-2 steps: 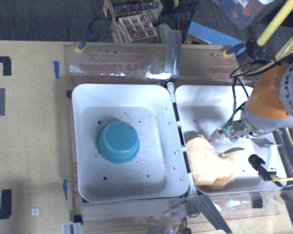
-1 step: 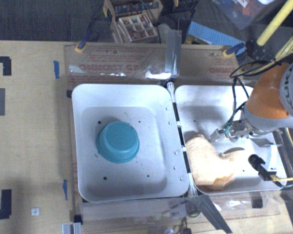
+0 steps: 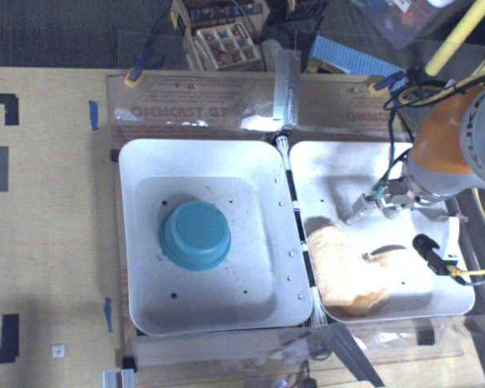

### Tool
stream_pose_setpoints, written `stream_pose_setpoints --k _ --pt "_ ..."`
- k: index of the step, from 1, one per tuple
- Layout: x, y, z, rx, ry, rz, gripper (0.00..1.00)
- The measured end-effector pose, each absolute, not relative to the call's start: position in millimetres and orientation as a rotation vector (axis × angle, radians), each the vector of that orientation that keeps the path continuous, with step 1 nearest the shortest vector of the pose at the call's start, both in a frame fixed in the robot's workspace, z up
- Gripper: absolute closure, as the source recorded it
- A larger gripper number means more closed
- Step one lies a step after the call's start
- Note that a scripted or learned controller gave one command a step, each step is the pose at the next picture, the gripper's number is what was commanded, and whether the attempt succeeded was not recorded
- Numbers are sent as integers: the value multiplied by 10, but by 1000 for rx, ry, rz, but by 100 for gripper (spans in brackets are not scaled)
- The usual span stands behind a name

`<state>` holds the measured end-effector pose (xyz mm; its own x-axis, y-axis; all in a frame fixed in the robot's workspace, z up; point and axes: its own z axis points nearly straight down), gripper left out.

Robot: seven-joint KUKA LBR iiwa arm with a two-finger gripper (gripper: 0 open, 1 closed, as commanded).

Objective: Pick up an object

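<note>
One round teal bowl (image 3: 196,234) overturned; fuzzy tan sponge (image 3: 343,270) right bin (image 3: 339,164).

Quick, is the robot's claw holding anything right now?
Gripper: over the right bin, nothing seen between its fingers; open or shut cannot be told.

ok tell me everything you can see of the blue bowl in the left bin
The blue bowl is round and teal-blue, with a matte, plastic look. It seems to sit upside down, its flat base facing up and a wider rim below. It rests on the floor of the left bin, a little left of centre, apart from the walls. Nothing else touches it; the gripper is over the right bin.
</note>
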<state>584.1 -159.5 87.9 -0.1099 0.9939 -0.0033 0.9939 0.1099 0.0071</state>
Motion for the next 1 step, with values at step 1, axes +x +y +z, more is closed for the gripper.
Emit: stream_pose_setpoints --k 1 --pt "4936 -1606 1146 1881 2517 1 0"
